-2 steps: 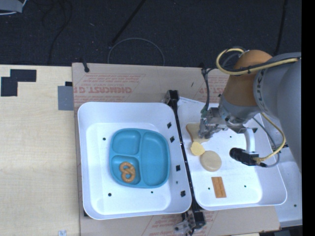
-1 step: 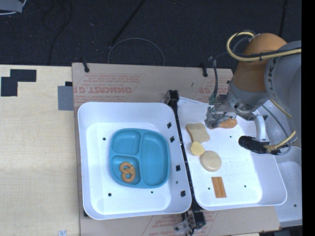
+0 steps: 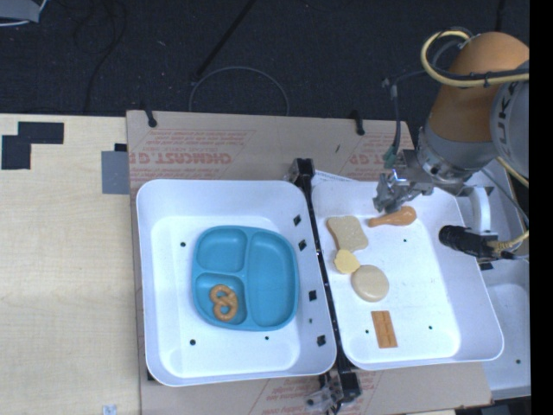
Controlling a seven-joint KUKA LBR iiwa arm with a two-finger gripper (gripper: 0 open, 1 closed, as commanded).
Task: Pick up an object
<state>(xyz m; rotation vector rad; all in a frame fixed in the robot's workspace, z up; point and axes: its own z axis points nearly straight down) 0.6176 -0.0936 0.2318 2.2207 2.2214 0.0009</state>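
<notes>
Nearest the camera we mark the small orange rectangular block (image 3: pixel 384 328), lying flat at the near end of the right bin (image 3: pixel 471 335), far from the jaws. The jaws (image 3: pixel 393 199) hang over the far end of that bin, and we cannot tell from this slant how wide they stand. Just beneath and slightly to the arm's side of them lies an orange spoon-shaped piece (image 3: pixel 394 218), its long axis running roughly crosswise in the bin, its rounded end pointing toward the arm; we cannot tell whether the jaws touch it. We judge it the likeliest target, since it lies closest and a short descent would reach it, with the jaws set across its narrow handle.

Outward from the jaws, toward the divider, rests a tan toast-like slab (image 3: pixel 347 232); nearer the camera follow a small yellow piece (image 3: pixel 346 261) and a pale round disc (image 3: pixel 370 283), touching or nearly so. Beyond the divider, the left bin (image 3: pixel 164 223) holds a blue divided plate (image 3: pixel 259 271) with a pretzel (image 3: pixel 225 302) in its near compartment. Both bins sit on the table (image 3: pixel 60 275).
</notes>
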